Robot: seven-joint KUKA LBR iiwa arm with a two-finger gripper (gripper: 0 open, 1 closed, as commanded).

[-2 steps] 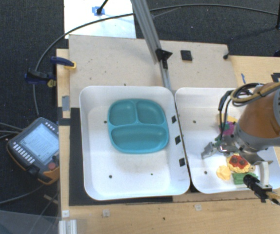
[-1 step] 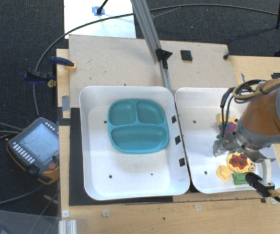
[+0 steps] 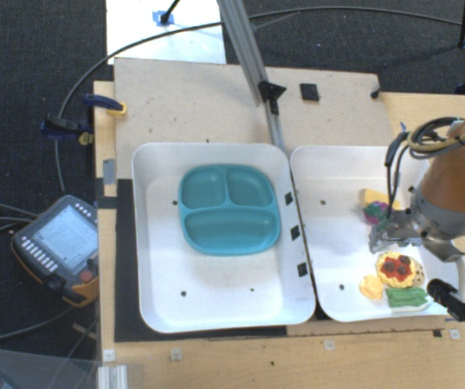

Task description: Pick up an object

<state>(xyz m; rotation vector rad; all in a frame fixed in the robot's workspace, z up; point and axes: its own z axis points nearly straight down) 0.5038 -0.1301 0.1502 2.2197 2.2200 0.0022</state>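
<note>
Two shallow white bins are seen side by side on the surface [image 3: 184, 96]. In the left bin [image 3: 155, 290], a teal divided plate [image 3: 229, 209] lies flat toward the far half, with three compartments facing up. The right bin [image 3: 330, 241] holds a small cluster of toy food near its right side.

The arm [image 3: 458, 181] reaches in from the right, its orange band above the grey wrist, with black and yellow cables looped over it. The hand [image 3: 388, 235] is seen low over the right bin, among the toy pieces. Whether it is wide or narrow cannot be told, since the metal parts are small and blurred against the white bin floor; nothing can be made out as gripped.

A round yellow piece with red and dark toppings [image 3: 399, 270], resembling a small pizza, lies just below the hand, close to it or touching; which cannot be told. A green piece [image 3: 407, 298] lies beside the pizza toward the bin's near edge, and a small yellow piece [image 3: 369, 287] sits just left of it. Above the hand, a purple-and-green piece [image 3: 375, 211] and a yellow piece [image 3: 372, 196] lie close together.

A handheld control pendant [image 3: 58, 245] with a lit screen rests to the left of the surface.
</note>
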